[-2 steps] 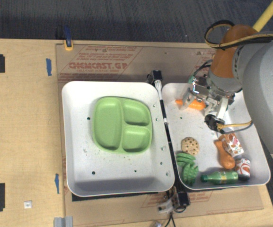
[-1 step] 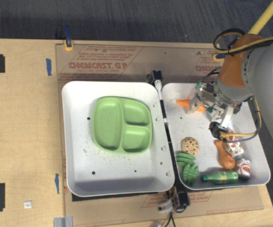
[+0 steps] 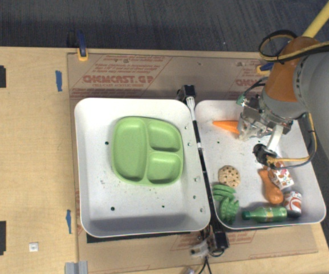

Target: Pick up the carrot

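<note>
Green bottle (image 3: 265,213) front | cookie (image 3: 229,176) mid | carrot (image 3: 227,127) beside claw (image 3: 248,131)

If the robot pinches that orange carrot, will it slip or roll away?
Probably a bit. The carrot tapers to a point, so it may squirt out of a pinch. It lies flat on the smooth white bin floor, so a nudge may slide or roll it. It looks stiff, not floppy.

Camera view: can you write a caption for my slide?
Gripper beside the carrot in the right bin; green plate left.
</note>
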